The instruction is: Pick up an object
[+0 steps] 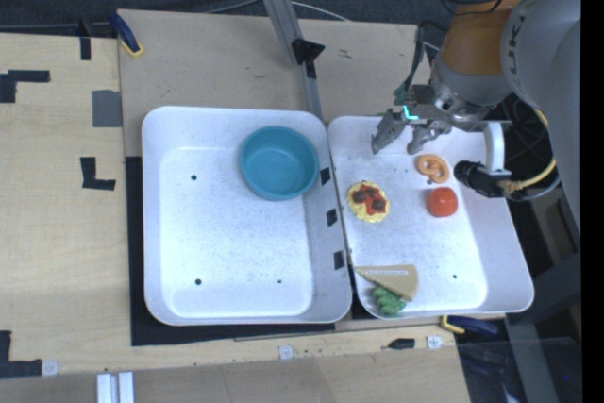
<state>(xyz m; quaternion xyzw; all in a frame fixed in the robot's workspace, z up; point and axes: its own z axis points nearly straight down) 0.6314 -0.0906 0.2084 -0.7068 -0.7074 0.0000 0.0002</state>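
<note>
I see my gripper (400,140) spread open and empty over the right bin (472,269)'s far end, just left of the toy pretzel (432,168), probably light rigid plastic, best pinched across its outer loop.

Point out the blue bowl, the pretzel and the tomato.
blue bowl (277,163): camera view, middle of its inside.
pretzel (433,168): camera view, on its twisted loop.
tomato (442,202): camera view, middle of its red top.
</note>
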